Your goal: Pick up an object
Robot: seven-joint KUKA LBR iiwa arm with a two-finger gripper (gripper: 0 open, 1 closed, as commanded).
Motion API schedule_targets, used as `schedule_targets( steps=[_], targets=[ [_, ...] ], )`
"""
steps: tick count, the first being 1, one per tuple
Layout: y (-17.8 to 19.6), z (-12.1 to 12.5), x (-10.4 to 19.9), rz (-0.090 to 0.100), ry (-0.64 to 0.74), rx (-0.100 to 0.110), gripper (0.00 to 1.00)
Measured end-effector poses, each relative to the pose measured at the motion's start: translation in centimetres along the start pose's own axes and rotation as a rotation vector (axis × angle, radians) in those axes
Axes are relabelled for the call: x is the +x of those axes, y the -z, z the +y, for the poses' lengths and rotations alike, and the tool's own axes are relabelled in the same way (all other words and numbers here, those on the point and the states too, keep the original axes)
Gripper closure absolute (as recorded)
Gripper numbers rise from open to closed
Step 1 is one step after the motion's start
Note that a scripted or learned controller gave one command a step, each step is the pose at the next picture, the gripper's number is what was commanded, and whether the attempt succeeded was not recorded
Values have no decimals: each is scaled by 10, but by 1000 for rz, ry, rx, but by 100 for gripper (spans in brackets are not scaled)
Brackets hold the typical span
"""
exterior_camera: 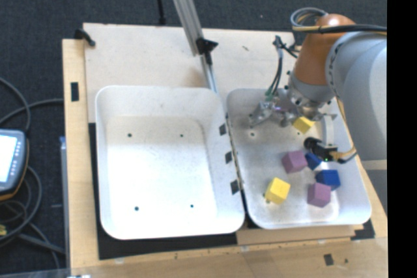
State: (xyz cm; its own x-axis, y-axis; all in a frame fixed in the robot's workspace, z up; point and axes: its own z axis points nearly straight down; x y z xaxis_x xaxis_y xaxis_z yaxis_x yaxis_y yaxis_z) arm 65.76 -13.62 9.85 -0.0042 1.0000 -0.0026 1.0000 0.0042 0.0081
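The right bin (260, 218) holds several small blocks. A yellow block (277, 190) lies near its front left, a purple block (294, 161) sits mid-bin, and another purple block (318, 194) rests at the front right beside a blue block (328, 178). A second yellow block (303, 125) lies at the back, right beside the wrist. My gripper (264, 112) hangs low over the bin's back left part, left of that yellow block. The wrist and cables hide part of the blocks behind it.
The left bin (111, 140) stands beside the right one. A slanted metal post (186, 6) rises from the back of the bench between the bins. Cables and a handheld screen (10, 163) lie off the bench's left side.
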Motion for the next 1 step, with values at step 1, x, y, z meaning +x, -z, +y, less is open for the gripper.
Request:
schedule_targets(
  steps=[1],
  targets=[
    [0,-68,4,1,-6,8,0]
  ],
)
